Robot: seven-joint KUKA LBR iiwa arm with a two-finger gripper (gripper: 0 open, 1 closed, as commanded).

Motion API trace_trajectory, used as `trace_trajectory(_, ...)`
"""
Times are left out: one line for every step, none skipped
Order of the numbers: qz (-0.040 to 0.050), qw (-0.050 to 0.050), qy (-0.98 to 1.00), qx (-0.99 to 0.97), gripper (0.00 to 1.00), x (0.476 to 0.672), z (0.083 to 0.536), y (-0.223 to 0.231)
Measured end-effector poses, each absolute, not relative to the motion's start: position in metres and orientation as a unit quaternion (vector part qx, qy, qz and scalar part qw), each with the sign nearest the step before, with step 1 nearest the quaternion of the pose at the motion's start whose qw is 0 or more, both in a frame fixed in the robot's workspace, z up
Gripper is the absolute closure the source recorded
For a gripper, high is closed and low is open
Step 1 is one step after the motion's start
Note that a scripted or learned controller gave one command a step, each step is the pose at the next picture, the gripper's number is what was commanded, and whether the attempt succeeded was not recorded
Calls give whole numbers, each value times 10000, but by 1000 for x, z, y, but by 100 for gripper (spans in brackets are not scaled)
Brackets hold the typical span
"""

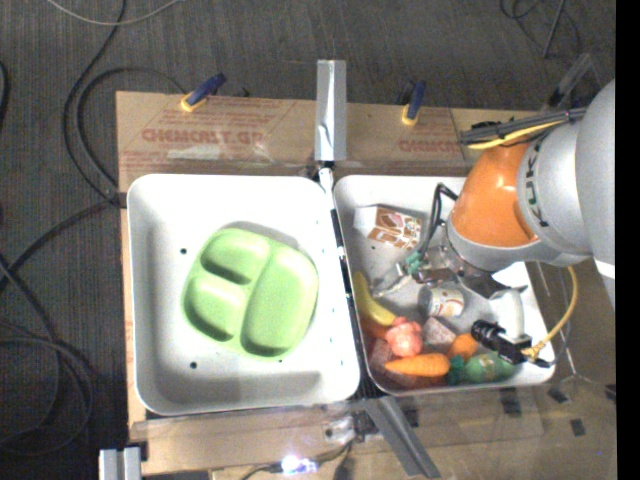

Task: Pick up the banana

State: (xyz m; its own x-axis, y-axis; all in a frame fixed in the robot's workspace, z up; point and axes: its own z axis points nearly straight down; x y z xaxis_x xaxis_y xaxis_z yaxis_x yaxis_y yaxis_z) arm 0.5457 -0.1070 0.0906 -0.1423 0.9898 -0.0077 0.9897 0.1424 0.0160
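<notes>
Plastic toy food crowds the near end of the right shallow white bin (350,268): an orange carrot (416,366), a pink lump (404,338), green pieces. Just beyond, the curved yellow banana (372,306) lies against the bin's left wall, unheld. The two-finger gripper (428,268) hangs beside it, near but apart. This looks like the approach step; next it must shift over the banana and descend. A green divided plate (252,292) fills the left bin (150,268).
</notes>
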Motion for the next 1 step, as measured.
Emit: trace_trajectory(-9,72,8055,5926,0,560,90,-106)
